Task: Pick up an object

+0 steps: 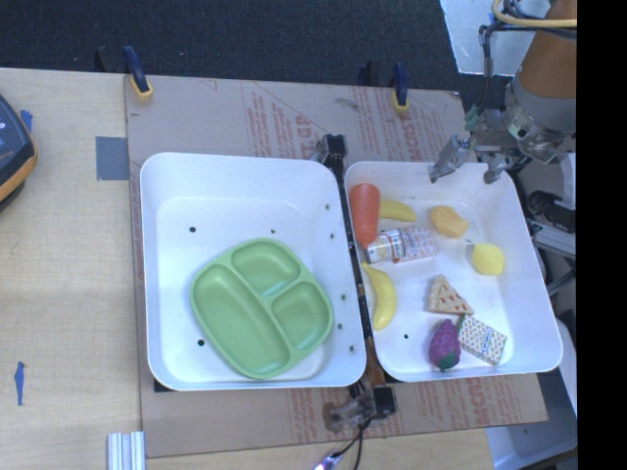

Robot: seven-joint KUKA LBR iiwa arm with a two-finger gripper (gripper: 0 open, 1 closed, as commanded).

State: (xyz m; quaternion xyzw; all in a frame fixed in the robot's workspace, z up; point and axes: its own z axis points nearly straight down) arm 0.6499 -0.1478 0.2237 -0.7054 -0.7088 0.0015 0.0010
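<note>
The right bin (519, 209) holds several toy foods. An orange carrot (364, 211) lies at its left wall, with a small yellow banana (397, 211) beside it. A small bottle (402, 246) lies below them, and a larger banana (381, 298) further down. An orange fruit (449, 221) and a yellow lemon (487, 258) sit toward the right. A sandwich wedge (447, 297), purple grapes (444, 345) and a patterned cracker (483, 340) lie near the front. My gripper (466, 162) hangs open over the bin's far rim, above the orange fruit, with nothing between its fingers.
The left bin (162, 262) holds a green divided plate (261, 307). Blue clamps (136, 71) pin the cardboard sheet at the back. A yellow and black device (14, 155) sits at the bench's left edge.
</note>
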